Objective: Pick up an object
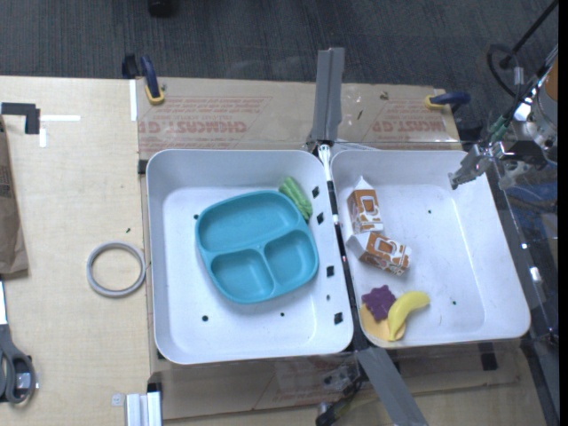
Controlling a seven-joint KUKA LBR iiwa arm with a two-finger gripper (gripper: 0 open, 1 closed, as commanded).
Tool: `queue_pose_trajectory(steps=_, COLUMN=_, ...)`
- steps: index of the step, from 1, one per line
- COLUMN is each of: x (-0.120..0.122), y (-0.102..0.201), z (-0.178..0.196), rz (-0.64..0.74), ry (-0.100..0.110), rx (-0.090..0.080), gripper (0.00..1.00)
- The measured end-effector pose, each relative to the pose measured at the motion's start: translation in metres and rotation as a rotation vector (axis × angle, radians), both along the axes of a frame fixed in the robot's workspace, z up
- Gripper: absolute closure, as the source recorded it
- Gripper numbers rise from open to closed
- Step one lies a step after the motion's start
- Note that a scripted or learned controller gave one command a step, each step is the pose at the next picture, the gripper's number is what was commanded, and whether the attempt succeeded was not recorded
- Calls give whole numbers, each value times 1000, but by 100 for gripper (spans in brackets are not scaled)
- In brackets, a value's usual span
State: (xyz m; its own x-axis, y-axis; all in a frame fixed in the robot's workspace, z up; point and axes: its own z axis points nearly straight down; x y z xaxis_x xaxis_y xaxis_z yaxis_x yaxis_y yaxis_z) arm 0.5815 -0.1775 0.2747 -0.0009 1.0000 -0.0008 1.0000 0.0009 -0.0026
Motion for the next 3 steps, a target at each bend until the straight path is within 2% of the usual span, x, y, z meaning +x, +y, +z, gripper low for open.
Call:
queue_pose_trajectory(steps=1, x=-34, y=46, z=-83, rz=-565, ry=4, rx=-1, gripper=0)
queue_pose_trajectory(steps=2, x=-83, y=75, z=-152, rz=-591, ry=0, rx=0, gripper=0)
queue_pose_trajectory(steps=3, x=-40, y=66, z=-170, rz=-515, ry=-20, rx=4, gripper=0)
